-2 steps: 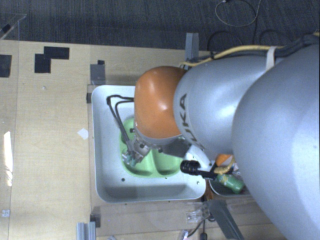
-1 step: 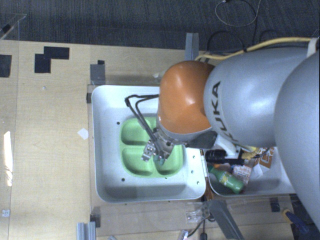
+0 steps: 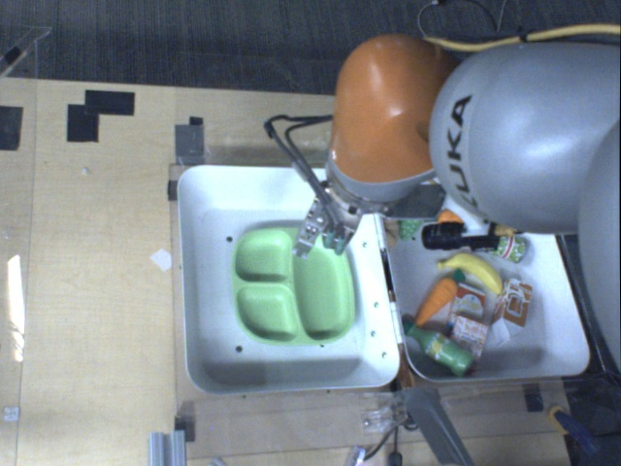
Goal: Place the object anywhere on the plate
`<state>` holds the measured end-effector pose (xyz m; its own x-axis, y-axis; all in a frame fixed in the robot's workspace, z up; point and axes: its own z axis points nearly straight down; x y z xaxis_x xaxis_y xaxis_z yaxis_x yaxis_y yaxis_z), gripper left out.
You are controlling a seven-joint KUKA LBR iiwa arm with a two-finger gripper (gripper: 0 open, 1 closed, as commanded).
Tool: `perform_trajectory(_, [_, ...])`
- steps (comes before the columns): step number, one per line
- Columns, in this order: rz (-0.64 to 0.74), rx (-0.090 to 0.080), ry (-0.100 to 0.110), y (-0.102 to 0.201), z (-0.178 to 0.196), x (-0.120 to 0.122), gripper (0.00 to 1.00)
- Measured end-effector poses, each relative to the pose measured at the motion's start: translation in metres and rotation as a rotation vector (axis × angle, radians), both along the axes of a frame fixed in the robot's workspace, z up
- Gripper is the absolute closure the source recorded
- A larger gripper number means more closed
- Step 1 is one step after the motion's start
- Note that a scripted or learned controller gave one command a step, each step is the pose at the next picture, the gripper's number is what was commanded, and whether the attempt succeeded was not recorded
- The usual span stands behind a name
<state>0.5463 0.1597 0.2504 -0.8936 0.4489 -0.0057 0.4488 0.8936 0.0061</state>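
Observation:
A light green plate (image 3: 291,284) with three compartments lies in the left white bin (image 3: 209,260). My gripper (image 3: 321,235) hangs over the plate's far right corner, at the upper edge of the large right compartment. The grey arm with its orange band (image 3: 388,105) reaches in from the right and covers the far part of both bins. Nothing lies in any of the plate's compartments. From this distance I cannot make out any object at the gripper's tip.
The right bin (image 3: 572,352) holds a banana (image 3: 473,269), a carrot (image 3: 436,302), a green bottle (image 3: 442,350), a dark bottle (image 3: 475,238) and some small cartons (image 3: 485,314). A black cable (image 3: 291,149) runs along the wrist.

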Motion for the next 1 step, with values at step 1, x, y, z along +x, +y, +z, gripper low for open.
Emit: perform_trajectory(1, [0.049, -0.001, 0.004, 0.0, -0.0904, -0.0472, 1.0])
